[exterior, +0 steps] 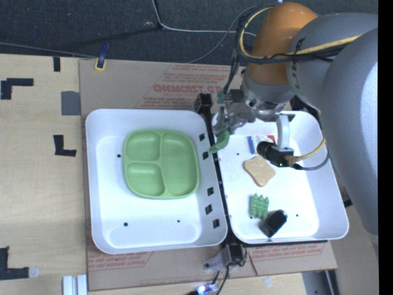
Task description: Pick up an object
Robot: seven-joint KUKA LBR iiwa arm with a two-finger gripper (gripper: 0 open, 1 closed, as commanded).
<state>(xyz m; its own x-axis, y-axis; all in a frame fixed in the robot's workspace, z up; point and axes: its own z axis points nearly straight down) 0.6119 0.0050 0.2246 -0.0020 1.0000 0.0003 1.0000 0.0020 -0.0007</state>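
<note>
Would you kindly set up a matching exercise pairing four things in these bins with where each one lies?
Things:
1. green divided plate
2. toast slice
3. black block
4. green studded piece

Places:
A. near front corner of the right bin
B. middle of the right bin
C. left bin
D. right bin, between toast and black block

Pairs: 1-C, 2-B, 3-A, 4-D

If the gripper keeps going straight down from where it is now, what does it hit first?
Probably the green object right beneath the gripper, at the left edge of the right bin by the divider. Depth is hard to judge from this slanted view; it may already be touching.
</note>
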